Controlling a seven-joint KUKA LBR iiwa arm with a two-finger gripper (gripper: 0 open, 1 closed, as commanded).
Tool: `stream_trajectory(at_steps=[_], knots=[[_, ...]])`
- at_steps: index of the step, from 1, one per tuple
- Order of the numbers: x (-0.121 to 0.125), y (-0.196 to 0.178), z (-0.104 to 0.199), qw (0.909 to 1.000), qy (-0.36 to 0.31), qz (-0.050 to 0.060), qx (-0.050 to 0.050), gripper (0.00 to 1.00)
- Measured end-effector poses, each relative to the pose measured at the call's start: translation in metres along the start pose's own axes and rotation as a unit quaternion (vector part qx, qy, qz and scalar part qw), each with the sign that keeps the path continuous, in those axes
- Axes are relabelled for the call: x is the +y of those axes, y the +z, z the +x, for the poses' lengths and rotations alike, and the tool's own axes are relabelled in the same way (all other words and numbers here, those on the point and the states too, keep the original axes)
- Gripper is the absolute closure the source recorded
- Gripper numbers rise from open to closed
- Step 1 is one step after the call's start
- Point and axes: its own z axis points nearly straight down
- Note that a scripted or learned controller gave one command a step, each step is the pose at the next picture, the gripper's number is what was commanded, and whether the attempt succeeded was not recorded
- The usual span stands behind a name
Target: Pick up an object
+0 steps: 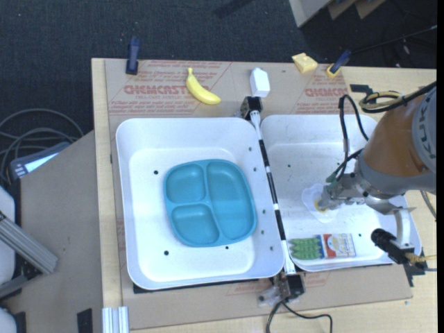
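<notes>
With the tool (326,201) low over a small clear cup (318,201) in the right bin (305,134), its grip unclear to us, we should close squarely before lifting

Arm (406,144) cut off at right edge

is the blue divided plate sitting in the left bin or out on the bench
In the left bin: the blue divided plate lies flat on its floor, inside the rim.
</notes>
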Motion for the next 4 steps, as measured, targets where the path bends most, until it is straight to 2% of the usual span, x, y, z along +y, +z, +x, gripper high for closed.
stream_trajectory(at_steps=[1,2,3,4], knots=[[0.038,-0.059,-0.031,1.0000,-0.001,0.001,0.000,1.00],[0.038,-0.058,-0.031,1.0000,-0.001,0.002,0.001,0.00],[0.021,0.011,0.009,1.0000,-0.001,0.003,0.002,0.00],[-0.002,0.013,0.010,1.0000,-0.001,0.004,0.002,0.00]])
